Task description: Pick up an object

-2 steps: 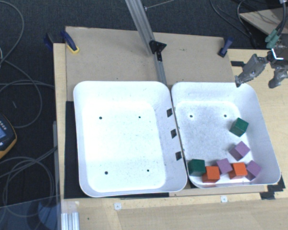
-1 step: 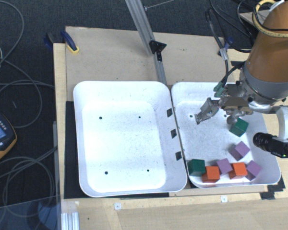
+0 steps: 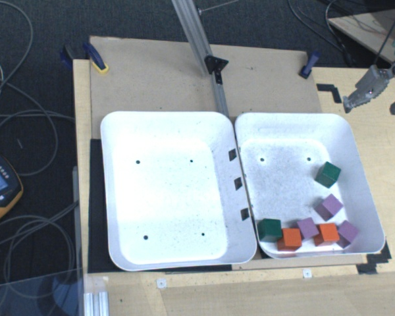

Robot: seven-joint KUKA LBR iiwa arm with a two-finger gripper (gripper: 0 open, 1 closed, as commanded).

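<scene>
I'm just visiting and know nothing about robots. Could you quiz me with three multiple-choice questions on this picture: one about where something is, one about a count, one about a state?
1. Where are the blocks?
A. left bin
B. right bin
C. on the floor

2. How many green blocks are there?
A. one
B. two
C. four

3. Where is the tool?
A. up beyond the right bin's far corner
B. down among the blocks
C. inside the left bin

Answers:
1 B: every block lies in the right bin.
2 B: one green block sits alone, another at the near wall.
3 A: the tool hangs outside the bin.
</scene>
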